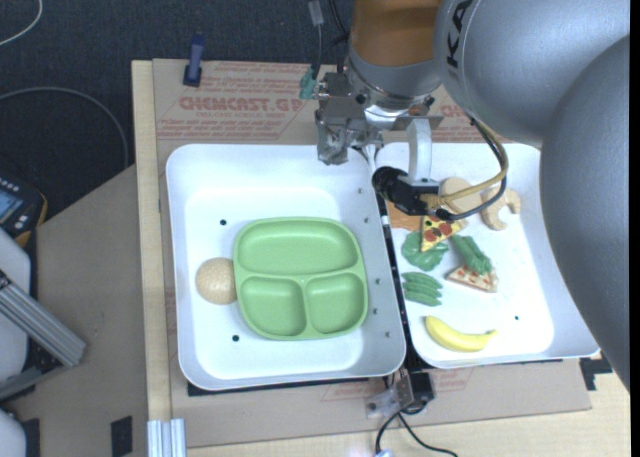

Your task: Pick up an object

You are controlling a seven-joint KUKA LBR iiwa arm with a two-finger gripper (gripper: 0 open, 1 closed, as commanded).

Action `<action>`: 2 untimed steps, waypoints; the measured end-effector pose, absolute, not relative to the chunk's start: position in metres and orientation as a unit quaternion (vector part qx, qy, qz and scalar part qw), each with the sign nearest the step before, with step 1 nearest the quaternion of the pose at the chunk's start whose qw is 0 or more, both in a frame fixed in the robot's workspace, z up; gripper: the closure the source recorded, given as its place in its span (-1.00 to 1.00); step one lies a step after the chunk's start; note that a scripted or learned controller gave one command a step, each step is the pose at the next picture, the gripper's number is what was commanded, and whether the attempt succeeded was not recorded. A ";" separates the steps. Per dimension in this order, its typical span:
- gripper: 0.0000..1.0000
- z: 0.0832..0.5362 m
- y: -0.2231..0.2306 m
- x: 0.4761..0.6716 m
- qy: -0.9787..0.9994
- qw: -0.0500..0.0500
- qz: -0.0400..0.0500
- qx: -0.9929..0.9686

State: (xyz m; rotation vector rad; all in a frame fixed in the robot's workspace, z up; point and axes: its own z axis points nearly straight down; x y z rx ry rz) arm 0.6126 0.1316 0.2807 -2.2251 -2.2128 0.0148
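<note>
Here the fingers (350, 150) hang over the far rim where the two bins (190, 245) meet; whether they are spread or closed I cannot tell. Just below them lie pizza slices (434, 233), greens (422, 288) and a banana (458, 334); lower left sits a green tray (298, 277).

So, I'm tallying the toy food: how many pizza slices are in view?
2, both in the right bin: one pizza slice beside the gripper, another pizza slice just below-right. The arm could hide more.

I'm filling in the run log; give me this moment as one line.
arm: over bins' far edge | gripper: above left bin, holding nothing seen | green tray: left bin | banana: right bin
</note>
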 end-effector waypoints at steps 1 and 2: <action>1.00 0.250 0.144 0.605 -0.707 0.002 0.003 -0.707; 1.00 0.262 0.231 0.601 -0.711 0.001 -0.002 -0.704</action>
